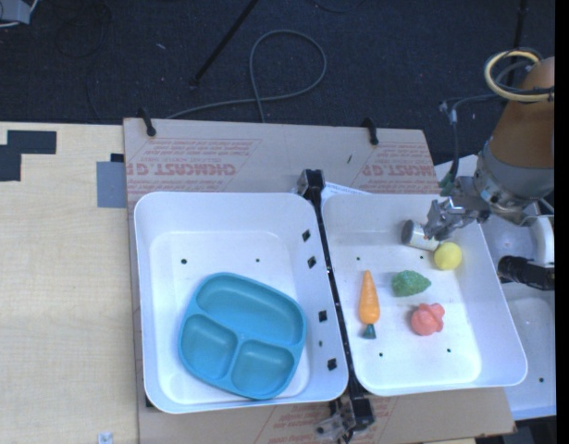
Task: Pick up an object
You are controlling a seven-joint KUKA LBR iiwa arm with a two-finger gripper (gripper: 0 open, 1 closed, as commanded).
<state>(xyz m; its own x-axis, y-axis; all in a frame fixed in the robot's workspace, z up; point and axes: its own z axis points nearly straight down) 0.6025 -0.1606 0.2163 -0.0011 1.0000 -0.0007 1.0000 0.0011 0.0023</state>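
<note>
Two shallow white bins are seen side by side on the tabletop (pixel 53 276). In the left bin (pixel 164 220) a blue divided tray (pixel 241 334) is laid toward the near side. In the right bin (pixel 492 340) four small objects are gathered: an orange carrot (pixel 368 300) near the middle, a green leafy piece (pixel 410 283) just beside it, a pink-red piece (pixel 426 318) nearer the front, and a yellow ball (pixel 448 256) toward the far right. The gripper (pixel 423 232) is positioned low over the right bin, just beside the yellow ball; how far it is opened cannot be told, and nothing is seen held in it.
</note>
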